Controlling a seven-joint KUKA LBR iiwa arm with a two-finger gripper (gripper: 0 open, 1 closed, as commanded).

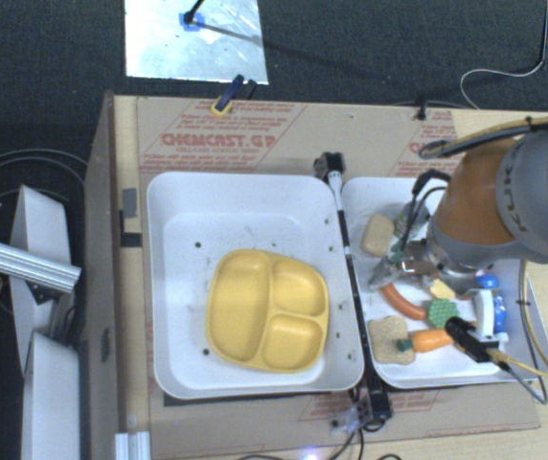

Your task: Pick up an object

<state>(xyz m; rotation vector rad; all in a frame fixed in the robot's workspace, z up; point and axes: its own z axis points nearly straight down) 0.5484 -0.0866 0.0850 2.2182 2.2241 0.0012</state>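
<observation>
Gripper (396, 262) low in the right bin (370, 192) among the toy food (418, 319) (jaw state unclear); nothing visibly lifted yet.

The arm (504, 199) covers much of the right bin (427, 377) and runs off the right edge. Under its wrist the claw (400, 257) is a dark tangle, too muddled to read. Just beside it, the yellow piece (442, 288) is half covered. Further out on that side, the blue and white object (487, 307) is too small to identify. Left of the claw, the beige block (377, 234) is blurred.
</observation>
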